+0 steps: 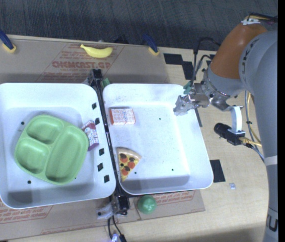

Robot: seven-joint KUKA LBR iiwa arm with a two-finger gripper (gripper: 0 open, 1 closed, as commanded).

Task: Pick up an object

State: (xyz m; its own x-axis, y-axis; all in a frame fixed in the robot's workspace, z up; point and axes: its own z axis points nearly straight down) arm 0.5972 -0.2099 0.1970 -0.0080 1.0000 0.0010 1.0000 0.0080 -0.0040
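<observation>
My gripper (183, 105) hangs over the right rim of the right bin (183, 150), near its far right corner, under the grey arm with the orange band. Nothing shows between its fingers. In that bin an orange and white box (122, 116) lies at the far left. A pizza slice toy (127, 162) lies at the near left. Both sit well to the left of the gripper.
The left bin (6, 110) holds a green divided plate (51, 148) and a small dark red packet (91, 133) by its right wall. A yellow banana (96, 50) lies on the cardboard behind the bins. A green ball (146, 204) rests in front of the right bin.
</observation>
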